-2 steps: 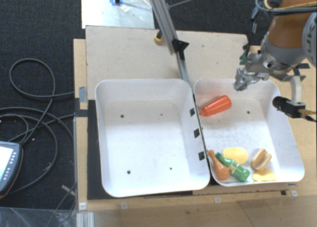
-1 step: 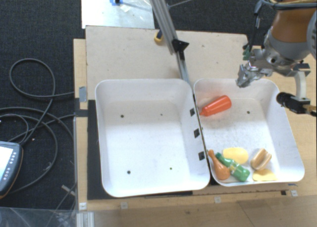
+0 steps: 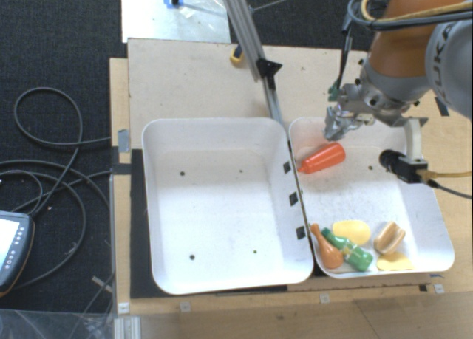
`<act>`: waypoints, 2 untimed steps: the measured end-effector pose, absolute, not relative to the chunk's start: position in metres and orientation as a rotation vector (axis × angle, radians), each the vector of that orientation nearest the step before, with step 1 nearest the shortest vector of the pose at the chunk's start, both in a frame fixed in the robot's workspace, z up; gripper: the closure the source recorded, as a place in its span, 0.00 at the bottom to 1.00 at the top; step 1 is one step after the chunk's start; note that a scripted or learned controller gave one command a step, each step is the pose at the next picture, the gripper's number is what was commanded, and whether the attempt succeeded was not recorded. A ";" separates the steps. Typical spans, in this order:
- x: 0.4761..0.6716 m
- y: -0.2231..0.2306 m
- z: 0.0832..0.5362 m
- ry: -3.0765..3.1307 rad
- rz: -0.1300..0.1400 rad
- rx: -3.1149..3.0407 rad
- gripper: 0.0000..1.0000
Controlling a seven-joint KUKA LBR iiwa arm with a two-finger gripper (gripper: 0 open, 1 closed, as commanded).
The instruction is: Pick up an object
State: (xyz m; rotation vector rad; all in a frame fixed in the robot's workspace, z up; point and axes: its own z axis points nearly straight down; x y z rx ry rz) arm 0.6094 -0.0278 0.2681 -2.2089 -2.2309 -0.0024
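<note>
Down at the right bin's (image 3: 436, 245) near edge sit some toy foods (image 3: 360, 244). Farther back lies an orange carrot (image 3: 322, 159), and the gripper (image 3: 337, 130) hovers just above it; can't tell its finger state.

Orange carrot-like toy (image 3: 322, 159) lying tilted in right bin's far part, possibly touching pincer (image 3: 336, 131) above.

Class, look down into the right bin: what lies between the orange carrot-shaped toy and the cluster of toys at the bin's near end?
Nothing: in the camera view only bare white bin floor separates the orange toy from the cluster.
</note>
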 end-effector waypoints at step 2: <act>0.561 0.073 0.265 -2.231 -0.001 -2.208 1.00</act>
